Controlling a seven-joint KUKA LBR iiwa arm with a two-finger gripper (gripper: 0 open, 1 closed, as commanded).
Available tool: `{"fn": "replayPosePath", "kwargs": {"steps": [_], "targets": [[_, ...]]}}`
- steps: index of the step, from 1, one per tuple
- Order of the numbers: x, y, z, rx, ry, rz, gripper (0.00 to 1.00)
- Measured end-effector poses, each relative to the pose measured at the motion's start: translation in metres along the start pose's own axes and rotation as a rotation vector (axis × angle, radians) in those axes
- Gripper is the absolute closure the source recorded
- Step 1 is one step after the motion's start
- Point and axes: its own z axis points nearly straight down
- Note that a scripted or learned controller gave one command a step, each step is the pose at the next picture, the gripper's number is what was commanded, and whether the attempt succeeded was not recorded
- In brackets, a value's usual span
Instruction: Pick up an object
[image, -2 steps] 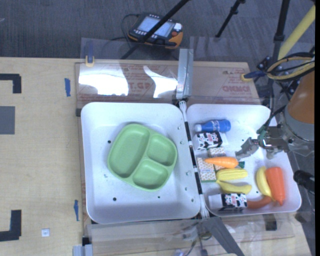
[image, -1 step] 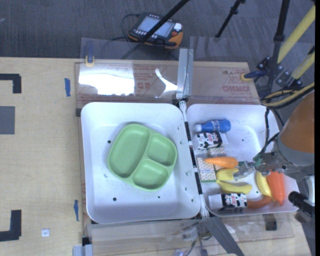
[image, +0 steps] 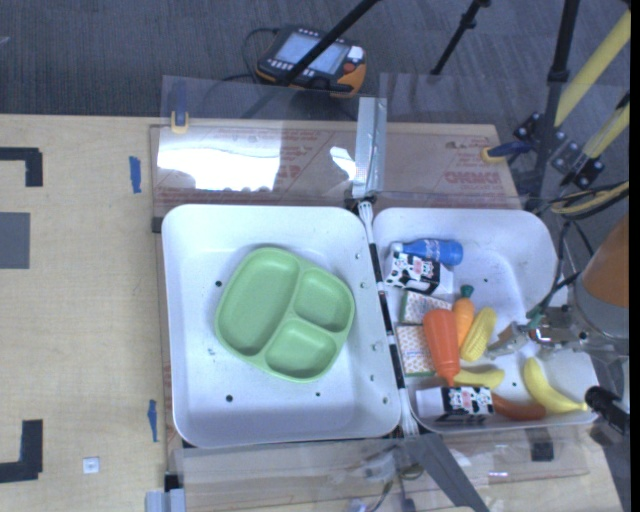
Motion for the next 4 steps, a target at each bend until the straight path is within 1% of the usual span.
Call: {"fn": "replayPosePath", "kwargs": {"steps": [1, 2, 3, 4], "targets": [[-0.006, 0.004, -0.035, 0.002, -0.001, 0.272, 0.00], [0.070, 0.018, -0.057, 0.001, -0.009, 0.071, 0.00], [0.054, -0.007, 0.007, -0.003, -0.007, 0.067, 0.00], [0.053, -0.007, -0.003, -0.006, -0.010, 0.070, 1.00]]}}
